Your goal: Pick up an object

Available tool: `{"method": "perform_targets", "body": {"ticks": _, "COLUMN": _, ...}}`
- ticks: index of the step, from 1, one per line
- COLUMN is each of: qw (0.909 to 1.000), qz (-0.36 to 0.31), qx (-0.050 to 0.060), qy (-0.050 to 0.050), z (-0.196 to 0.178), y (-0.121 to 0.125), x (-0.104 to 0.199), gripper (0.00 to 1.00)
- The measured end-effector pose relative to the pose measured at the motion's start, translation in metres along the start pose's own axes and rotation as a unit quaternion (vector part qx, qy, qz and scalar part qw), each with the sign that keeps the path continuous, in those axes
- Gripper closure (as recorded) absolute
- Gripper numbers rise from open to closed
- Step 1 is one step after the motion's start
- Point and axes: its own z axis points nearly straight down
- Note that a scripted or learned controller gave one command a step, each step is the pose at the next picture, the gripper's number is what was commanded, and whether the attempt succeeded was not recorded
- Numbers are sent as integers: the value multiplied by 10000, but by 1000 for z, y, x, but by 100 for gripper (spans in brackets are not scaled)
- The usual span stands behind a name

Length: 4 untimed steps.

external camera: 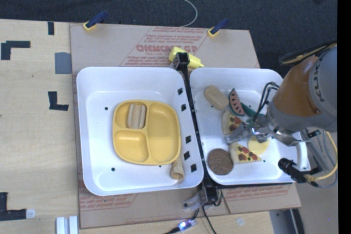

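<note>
The arm comes in from the right side of the frame, and its gripper (241,130) is low inside the right bin (271,172). It sits in the middle of a small pile of toy food. I cannot tell how the gripper is set, because it is small and dark against the toys.

I think this is the reaching step, before any lift. Nothing looks held yet.

A watermelon slice (235,101) lies just above the gripper. A pizza slice (244,154) lies just below it. A brown cookie (220,161) is at the lower left of this bin, and a tan roll (215,96) is at its upper left.

Next the gripper should close on one toy and go straight up.

The toys are packed close, so a wrong one could get bumped. The wall between the two bins is near on the left. The right part of this bin has more bare floor.

The left bin (90,85) holds a yellow tray (159,140).
</note>
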Motion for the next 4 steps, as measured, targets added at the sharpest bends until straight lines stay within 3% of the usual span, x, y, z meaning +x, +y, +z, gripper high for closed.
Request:
{"method": "perform_targets", "body": {"ticks": 1, "qw": 10000, "qz": -5, "qx": -10, "qy": 7, "z": -13, "y": 1, "x": 1, "gripper": 100}}
{"method": "perform_targets", "body": {"ticks": 3, "qw": 10000, "qz": -1, "qx": -3, "qy": 11, "z": -138, "y": 4, "x": 0, "gripper": 100}}
{"method": "perform_targets", "body": {"ticks": 4, "qw": 10000, "qz": 1, "qx": 17, "qy": 18, "z": -140, "y": 4, "x": 1, "gripper": 100}}
